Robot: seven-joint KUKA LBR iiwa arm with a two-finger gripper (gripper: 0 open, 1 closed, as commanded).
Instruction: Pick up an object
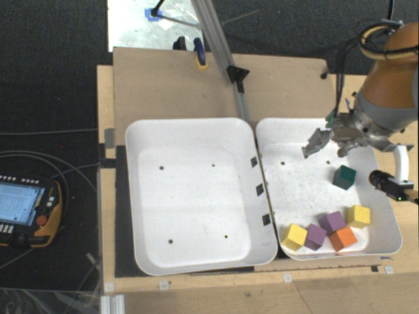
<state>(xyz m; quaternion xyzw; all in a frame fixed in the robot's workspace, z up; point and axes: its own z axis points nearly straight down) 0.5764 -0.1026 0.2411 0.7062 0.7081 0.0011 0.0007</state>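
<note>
Tool (330,142) open and empty over the right bin (288,175), green block (344,176) just below-right of it.

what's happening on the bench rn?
The arm's gripper is over the right bin, fingers spread, nothing between them. A green block sits alone just below and to its right. Two yellow blocks, two purple and one orange cluster at the near edge. Nothing picked up yet.
</note>
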